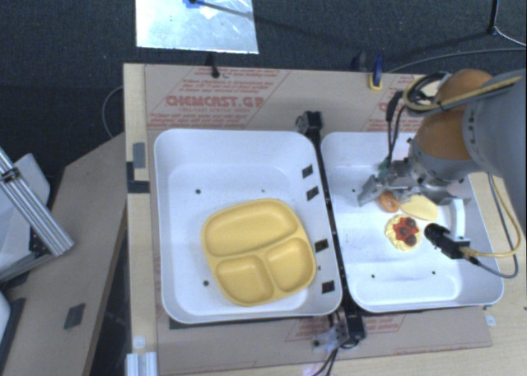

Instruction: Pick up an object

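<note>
My gripper (377, 188) hangs low over the upper middle of the right bin (412, 288). A small orange object (389, 201) lies just below and right of it, touching or nearly touching the gripper's grey tip. A pale yellow wedge (422, 206) lies next to the orange piece on its right. Below these sits a small round yellow toy with red toppings (403, 232). The grey arm (486, 132) with its orange band (451, 111) reaches in from the right and hides the bin's upper right part.
The left bin (185, 201) holds a yellow three-compartment tray (258, 249). A black divider strip (323, 201) with clips runs between the bins. A black connector with a cable (442, 241) hangs off the arm beside the round toy.
</note>
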Available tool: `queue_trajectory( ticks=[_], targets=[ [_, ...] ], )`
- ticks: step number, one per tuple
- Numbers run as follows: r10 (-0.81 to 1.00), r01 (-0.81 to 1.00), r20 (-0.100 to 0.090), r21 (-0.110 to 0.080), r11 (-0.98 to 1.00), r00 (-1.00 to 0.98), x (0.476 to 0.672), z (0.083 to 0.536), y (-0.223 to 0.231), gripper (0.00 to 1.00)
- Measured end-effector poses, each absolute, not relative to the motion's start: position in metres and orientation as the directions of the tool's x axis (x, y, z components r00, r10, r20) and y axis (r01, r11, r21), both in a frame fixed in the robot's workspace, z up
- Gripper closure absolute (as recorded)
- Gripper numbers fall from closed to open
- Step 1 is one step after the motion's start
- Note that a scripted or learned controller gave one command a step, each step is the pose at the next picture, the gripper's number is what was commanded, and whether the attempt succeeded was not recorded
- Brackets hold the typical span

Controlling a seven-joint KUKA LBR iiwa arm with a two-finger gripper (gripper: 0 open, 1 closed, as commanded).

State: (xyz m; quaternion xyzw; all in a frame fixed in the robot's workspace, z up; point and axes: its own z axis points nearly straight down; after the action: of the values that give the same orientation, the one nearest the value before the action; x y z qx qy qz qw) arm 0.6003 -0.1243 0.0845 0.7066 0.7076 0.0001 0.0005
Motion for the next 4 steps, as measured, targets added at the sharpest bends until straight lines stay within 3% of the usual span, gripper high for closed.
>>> queue_trajectory(
  ticks=[1, 4],
  targets=[
    [1.0, 1.0, -0.001, 0.006, 0.001, -0.001, 0.602, 0.097, -0.125, 1.0],
    [1.0, 1.0, -0.001, 0.006, 0.004, -0.004, 0.595, 0.248, -0.133, 1.0]
  ],
)
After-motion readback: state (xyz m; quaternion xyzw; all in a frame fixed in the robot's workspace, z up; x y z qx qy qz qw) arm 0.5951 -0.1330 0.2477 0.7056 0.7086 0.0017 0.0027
